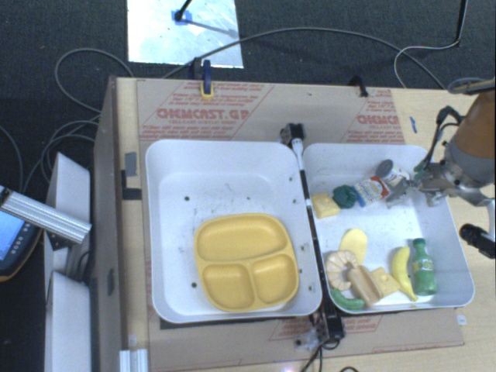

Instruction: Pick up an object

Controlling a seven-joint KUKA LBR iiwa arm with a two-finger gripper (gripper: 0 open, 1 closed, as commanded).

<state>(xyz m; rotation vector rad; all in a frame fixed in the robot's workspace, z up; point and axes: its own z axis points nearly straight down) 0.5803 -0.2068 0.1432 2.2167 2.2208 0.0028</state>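
My gripper (409,186) reaches in from the right over the upper part of the right bin (442,231). Its tip sits right beside a small bottle with a red and white label (375,187) and a grey round piece (385,167). Whether it touches the bottle is unclear. Nearby lie a dark green toy (346,196) and a yellow wedge (325,205). At the bin's front are a yellow oval piece (354,243), a banana (401,269), a green bottle (422,266), a wooden block (363,283) and a tan round slice (339,263).
The left bin (178,177) holds a yellow divided tray (246,260) near its front. A black divider clip (294,135) stands at the back between the bins. Cables run over the dark floor behind the bench.
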